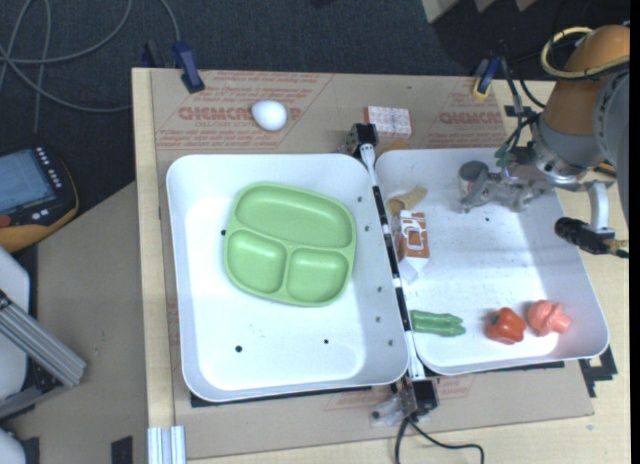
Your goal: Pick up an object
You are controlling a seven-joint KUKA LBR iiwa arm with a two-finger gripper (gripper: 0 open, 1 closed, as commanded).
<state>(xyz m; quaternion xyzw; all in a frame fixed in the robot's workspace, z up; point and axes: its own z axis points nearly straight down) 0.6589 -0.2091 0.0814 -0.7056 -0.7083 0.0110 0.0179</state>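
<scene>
My gripper (474,192) hangs over the upper middle of the right bin (580,282), with the grey and orange arm (585,102) coming in from the right. Nothing shows between its tips. Left of it, near the divider, lie a tan piece (408,197) and an orange-and-white packet (413,236). Along the bin's front edge lie a green vegetable (437,323), a red pepper (506,325) and a pink object (546,317), all well apart from the gripper.
A green divided plate (290,242) rests in the left bin (200,332). On the bench behind the bins sit a white ball (268,114) and a small checkered box (388,120). Blue clamps (186,65) hold the back edge.
</scene>
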